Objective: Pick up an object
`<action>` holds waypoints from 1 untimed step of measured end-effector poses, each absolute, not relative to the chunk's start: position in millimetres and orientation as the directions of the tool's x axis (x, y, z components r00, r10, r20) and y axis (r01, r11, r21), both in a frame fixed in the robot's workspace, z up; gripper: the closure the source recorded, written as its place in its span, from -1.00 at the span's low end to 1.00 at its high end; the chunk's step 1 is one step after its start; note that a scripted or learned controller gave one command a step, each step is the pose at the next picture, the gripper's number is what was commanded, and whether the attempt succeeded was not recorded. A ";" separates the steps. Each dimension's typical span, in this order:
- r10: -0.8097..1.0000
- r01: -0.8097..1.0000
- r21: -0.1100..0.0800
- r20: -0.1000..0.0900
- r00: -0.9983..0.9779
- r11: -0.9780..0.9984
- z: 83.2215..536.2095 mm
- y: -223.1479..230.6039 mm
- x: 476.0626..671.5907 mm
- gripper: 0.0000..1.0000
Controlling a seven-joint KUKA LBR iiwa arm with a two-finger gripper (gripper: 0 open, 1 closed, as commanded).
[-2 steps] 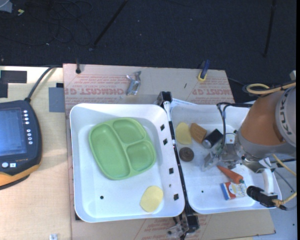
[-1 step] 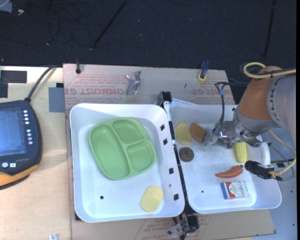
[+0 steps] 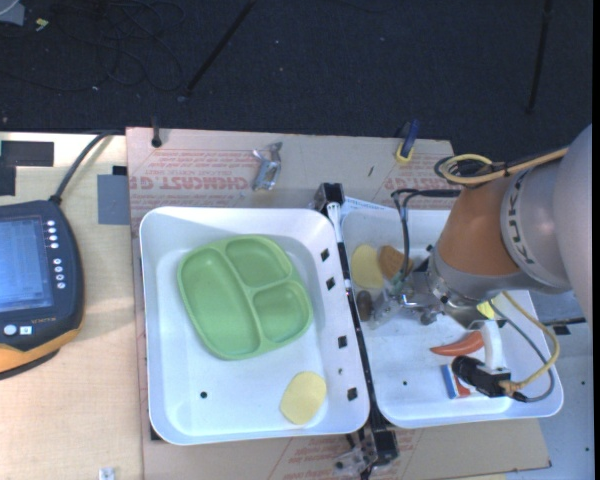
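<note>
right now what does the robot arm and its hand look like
The arm is a thick, rounded grey cylinder with a wide orange band above the wrist. Black and yellow cables loop around it. The hand is a small dark metal assembly.

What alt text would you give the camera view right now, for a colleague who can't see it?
The grey arm with an orange band reaches from the right into the right shallow white bin, its gripper low beside a pale yellow round piece, with an orange-red curved object nearby. The left white bin holds a green divided plastic plate and a pale yellow rounded object.
</note>
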State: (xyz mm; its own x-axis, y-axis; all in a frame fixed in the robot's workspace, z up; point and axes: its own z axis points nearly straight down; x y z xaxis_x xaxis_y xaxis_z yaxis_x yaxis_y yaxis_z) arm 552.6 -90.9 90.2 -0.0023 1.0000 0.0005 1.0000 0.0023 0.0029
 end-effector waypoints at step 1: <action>1.000 1.000 0.001 0.002 0.000 0.000 89.3 -121.4 584.4 -1.00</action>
State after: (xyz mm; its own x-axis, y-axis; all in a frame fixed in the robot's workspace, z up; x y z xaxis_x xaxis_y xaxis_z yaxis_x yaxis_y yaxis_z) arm 584.4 -121.4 89.3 0.0001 1.0000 0.0017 1.0000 -0.0001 0.0006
